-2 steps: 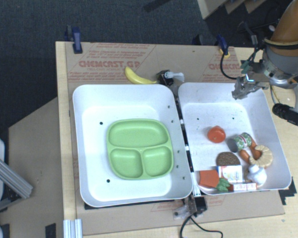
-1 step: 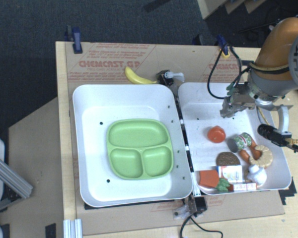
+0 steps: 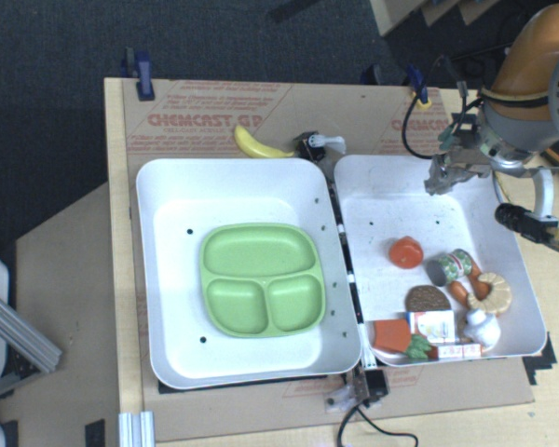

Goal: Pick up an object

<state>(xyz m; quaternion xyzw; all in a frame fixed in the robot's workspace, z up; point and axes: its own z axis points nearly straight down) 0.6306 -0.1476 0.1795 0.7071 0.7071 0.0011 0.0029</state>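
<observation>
The gripper (image 3: 444, 177) is held over the upper right bin (image 3: 382, 194); whether it is spread or pressed together cannot be told. Candidate objects, including a red ball (image 3: 406, 252), are clustered toward that bin's lower right wall, bare floor being left above them for descent.

Robotics laboratory bench: a grey arm (image 3: 531, 82) with orange band enters at upper right; two white bins (image 3: 168, 250) sit on clamped cardboard (image 3: 205, 110), cables (image 3: 419, 124) trail, dark carpet (image 3: 56, 82) surrounds.
</observation>
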